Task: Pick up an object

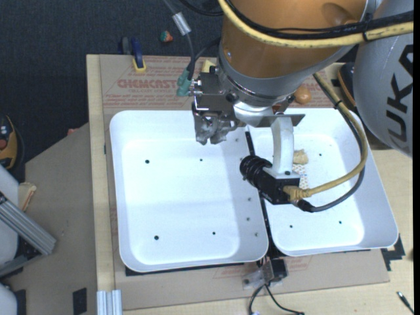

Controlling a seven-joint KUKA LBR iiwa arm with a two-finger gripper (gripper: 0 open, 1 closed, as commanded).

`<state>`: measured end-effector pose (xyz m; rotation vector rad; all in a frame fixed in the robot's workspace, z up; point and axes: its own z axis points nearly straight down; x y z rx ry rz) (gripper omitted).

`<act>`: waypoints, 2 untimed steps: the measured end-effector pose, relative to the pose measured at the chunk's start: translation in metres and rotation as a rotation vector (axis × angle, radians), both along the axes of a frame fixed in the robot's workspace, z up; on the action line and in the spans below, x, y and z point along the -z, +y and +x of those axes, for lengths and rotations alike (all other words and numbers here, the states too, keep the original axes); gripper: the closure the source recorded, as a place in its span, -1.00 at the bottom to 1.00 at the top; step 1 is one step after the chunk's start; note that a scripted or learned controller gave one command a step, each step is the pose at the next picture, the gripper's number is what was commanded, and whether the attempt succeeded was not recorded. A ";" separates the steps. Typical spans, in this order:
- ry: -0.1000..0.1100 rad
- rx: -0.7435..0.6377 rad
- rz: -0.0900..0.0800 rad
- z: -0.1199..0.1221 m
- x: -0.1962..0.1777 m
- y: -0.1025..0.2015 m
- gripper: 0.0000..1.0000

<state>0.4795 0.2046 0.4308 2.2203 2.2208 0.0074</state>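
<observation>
Object candidates, a small tan piece (300,157) and a speckled scrap (298,169), lie in the right bin (341,228), right of the end effector (211,134), whose opening cannot be told.

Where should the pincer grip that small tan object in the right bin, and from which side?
Grip the tan object across its short width, coming straight down from above. It lies low on the right bin floor, partly hidden by the white bracket, so a side approach looks blocked. Its exact shape is too small to tell.
</observation>
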 end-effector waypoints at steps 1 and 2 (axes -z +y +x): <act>-0.004 0.014 -0.004 0.001 -0.042 -0.119 1.00; 0.015 -0.007 -0.004 -0.002 0.073 -0.036 1.00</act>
